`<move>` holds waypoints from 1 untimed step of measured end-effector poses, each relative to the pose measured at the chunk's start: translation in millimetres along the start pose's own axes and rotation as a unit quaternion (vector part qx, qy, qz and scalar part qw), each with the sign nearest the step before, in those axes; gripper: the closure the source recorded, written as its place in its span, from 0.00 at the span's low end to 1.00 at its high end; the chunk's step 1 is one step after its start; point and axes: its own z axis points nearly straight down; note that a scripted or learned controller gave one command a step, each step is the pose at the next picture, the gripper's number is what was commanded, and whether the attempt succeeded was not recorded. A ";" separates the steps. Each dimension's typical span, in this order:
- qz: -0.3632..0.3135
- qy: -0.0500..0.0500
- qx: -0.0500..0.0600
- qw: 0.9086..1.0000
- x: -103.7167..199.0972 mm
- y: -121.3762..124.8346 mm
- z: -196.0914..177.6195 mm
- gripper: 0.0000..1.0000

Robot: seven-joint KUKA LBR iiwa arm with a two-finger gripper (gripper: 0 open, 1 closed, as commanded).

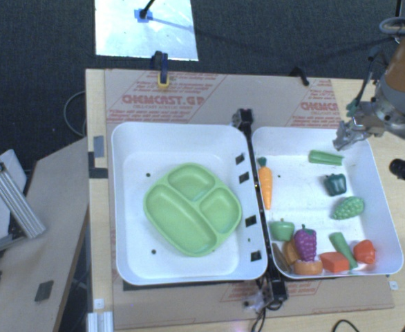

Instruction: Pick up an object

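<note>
My gripper (345, 135) hangs over the far right corner of the right bin (385, 185), just above its rim, with my grey wrist and orange band rising toward the right edge of the view. I cannot tell how far it is open, and nothing shows in its grasp.

Just beside it, at the bin's far edge, lies a long green vegetable (325, 158). Below that sit a dark green pepper (335, 183) and a pale bumpy green piece (348, 207), both toward the right wall. A carrot (265, 182) lies along the left wall, its leafy end pointing to the far edge. The near edge is crowded: a green apple-like piece (282, 229), purple grapes (305, 242), a red block (334, 261), another green vegetable (342, 246) and a red tomato (365, 252) in the near right corner.

The left bin (130, 185) carries a green divided plate (192, 209) at its middle.
</note>
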 end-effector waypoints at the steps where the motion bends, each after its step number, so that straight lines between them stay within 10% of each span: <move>1: 0.000 0.000 0.000 1.000 55.4 -22.2 -4.6 1.00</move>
